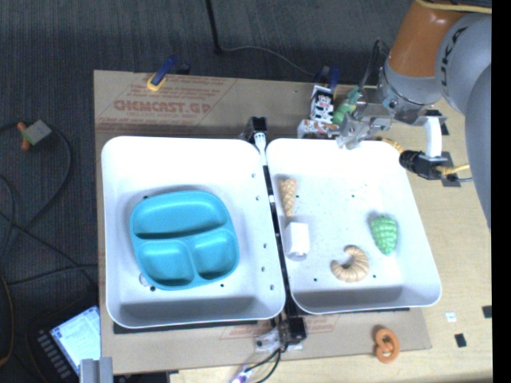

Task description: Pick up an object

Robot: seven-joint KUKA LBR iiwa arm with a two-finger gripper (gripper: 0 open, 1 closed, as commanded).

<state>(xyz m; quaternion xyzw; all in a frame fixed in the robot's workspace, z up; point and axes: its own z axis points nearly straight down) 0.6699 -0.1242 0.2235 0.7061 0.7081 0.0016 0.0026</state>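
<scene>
Over the right bin's (415, 214) far rim, tool (351, 138) hanging clear of croissant (351, 264), green cone (384, 234) and white block (298, 238); open or closed, can't tell.

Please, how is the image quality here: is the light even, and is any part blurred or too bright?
Camera view: light is soft and even, with faint shadows under the croissant and green object; the right bin floor looks bright, nearly washed out; the end effector is slightly blurred; the dark floor at top lacks detail.
</scene>
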